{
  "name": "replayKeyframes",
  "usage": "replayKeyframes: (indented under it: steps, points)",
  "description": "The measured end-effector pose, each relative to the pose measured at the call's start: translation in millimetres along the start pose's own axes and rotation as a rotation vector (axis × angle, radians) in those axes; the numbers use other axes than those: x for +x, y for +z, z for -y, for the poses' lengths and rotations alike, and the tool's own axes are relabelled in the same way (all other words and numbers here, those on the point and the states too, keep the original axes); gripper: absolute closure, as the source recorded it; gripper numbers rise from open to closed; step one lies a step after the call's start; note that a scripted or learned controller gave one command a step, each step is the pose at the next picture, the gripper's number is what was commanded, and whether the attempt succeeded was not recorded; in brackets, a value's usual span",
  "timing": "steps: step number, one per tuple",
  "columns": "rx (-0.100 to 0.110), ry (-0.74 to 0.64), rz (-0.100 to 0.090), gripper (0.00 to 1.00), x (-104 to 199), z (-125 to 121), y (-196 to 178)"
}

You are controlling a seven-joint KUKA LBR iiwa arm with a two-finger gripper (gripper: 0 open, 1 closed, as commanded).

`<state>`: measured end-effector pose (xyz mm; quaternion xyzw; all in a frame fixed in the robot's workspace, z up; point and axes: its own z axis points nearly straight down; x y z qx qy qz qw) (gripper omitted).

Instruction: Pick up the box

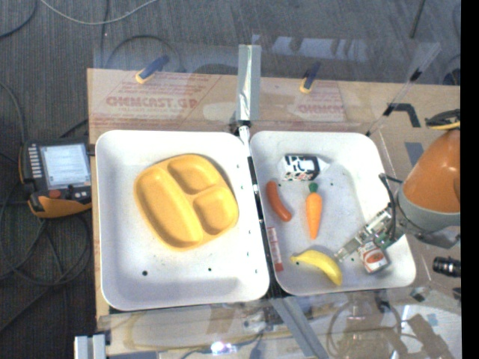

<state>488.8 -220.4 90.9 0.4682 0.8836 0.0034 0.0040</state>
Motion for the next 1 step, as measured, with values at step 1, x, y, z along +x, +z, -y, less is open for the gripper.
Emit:
replayKeyframes:
  steps: [1]
  points:
    - [-0.005,0.001,0.006,1.00,-1.6,-2.1,-10.5]
